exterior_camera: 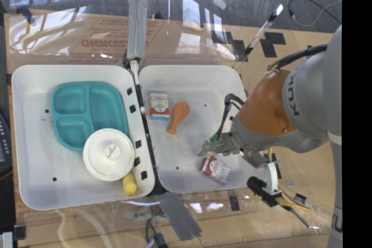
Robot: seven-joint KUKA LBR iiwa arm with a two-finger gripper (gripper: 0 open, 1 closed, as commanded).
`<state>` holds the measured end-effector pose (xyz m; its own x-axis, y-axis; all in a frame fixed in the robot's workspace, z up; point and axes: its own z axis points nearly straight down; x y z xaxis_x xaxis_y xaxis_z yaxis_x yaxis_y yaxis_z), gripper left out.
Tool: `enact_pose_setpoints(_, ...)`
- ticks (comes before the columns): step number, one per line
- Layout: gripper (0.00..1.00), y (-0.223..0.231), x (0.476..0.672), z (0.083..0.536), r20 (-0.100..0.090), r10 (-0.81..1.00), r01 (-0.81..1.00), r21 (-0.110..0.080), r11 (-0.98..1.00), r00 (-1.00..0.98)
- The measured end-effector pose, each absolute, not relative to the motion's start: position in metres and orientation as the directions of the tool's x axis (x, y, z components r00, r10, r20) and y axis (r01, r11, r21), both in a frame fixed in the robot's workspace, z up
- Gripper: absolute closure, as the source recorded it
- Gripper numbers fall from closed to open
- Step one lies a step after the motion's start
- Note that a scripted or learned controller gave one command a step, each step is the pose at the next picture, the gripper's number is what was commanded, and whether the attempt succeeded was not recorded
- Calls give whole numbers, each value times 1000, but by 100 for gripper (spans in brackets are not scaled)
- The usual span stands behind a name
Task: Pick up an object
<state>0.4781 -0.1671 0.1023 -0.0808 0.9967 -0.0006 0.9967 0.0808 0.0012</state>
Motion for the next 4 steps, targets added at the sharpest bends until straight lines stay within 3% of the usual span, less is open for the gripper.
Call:
enact_pose_setpoints(1, 100, -167, 479, 112, -1, 996, 996, 1, 86, -86)
enact_pose_setpoints(2, 0, -167, 479, 112, -1, 996, 996, 1, 86, -86)
enact_pose_setpoints(3, 0, -137, 512, 138, 0, 999, 999, -4, -51, 51)
enact_pose_setpoints(4, 0, -120, 611, 93, -1, 995, 995, 0, -101, 101)
